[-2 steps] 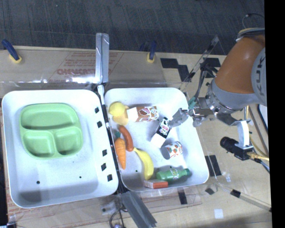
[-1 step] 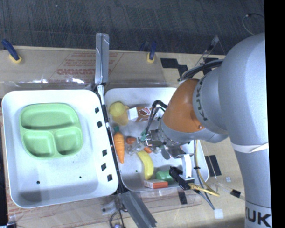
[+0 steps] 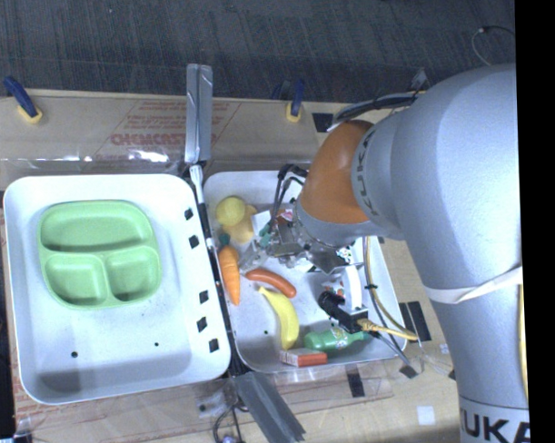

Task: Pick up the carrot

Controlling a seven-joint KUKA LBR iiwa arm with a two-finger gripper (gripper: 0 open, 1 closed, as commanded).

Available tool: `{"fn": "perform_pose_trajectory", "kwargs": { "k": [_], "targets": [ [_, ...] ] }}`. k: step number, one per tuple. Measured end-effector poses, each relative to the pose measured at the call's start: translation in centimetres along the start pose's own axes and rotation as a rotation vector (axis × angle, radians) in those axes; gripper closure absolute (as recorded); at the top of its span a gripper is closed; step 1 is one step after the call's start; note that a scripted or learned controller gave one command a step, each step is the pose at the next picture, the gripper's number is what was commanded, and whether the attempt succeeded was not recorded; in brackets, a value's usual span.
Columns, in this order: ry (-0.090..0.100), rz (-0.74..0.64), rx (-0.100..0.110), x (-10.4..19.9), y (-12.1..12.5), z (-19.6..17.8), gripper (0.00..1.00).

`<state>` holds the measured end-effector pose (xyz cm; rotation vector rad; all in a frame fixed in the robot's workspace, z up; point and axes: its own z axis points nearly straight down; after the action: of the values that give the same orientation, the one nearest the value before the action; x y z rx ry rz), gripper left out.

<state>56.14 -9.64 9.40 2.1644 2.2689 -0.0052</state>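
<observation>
Gripper [image 3: 280,234] down in the right bin [image 3: 254,342], tucked under the orange band [image 3: 335,182] of the grey arm [image 3: 448,174]; grip state impossible to tell from this angle, with the tool end a dark tangle against the white floor. Carrot [image 3: 228,273] lying on the floor of that same bin, lengthwise along its left wall, to the left of the gripper and apart from it. Just beyond the carrot's far end, a yellow fruit [image 3: 232,216]. Beside the carrot on its right, a red sausage-shaped piece [image 3: 270,282], set at a slant, and nearer the camera a banana [image 3: 283,318]. Along the near wall, a green bottle [image 3: 334,339] on its side and a small orange-red block [image 3: 303,358]. Over in the left bin [image 3: 46,360], a green divided tray [image 3: 99,251] lying flat toward the far side.
</observation>
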Motion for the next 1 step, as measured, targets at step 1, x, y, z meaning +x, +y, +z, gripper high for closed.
{"fn": "perform_pose_trajectory", "kwargs": {
  "k": [1],
  "targets": [
    [0.003, -0.005, 0.002, 0.20, 0.01, -0.95, 1.00]
  ]
}}
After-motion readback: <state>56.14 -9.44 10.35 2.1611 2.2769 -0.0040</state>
